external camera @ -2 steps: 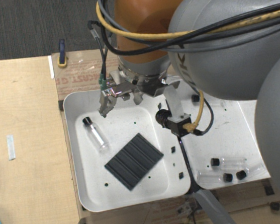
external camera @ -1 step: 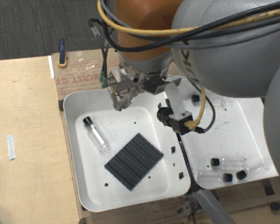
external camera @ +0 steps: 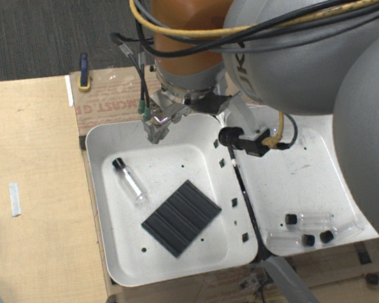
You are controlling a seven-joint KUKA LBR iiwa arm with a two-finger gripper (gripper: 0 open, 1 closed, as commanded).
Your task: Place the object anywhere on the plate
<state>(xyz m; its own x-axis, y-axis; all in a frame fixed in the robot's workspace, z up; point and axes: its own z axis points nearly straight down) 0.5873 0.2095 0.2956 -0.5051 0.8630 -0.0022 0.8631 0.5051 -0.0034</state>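
Two white bins (external camera: pixel 108 212) sit on a pale tan bench (external camera: pixel 38 200), the left one holding a dark grey ribbed plate (external camera: pixel 182 218) and a clear black-capped vial (external camera: pixel 129 179), under the grey, orange-banded arm (external camera: pixel 193 16).

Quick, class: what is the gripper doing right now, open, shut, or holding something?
Gripper: cannot be told from this view; it hangs over the left bin's far edge, apart from the vial and the dark plate.
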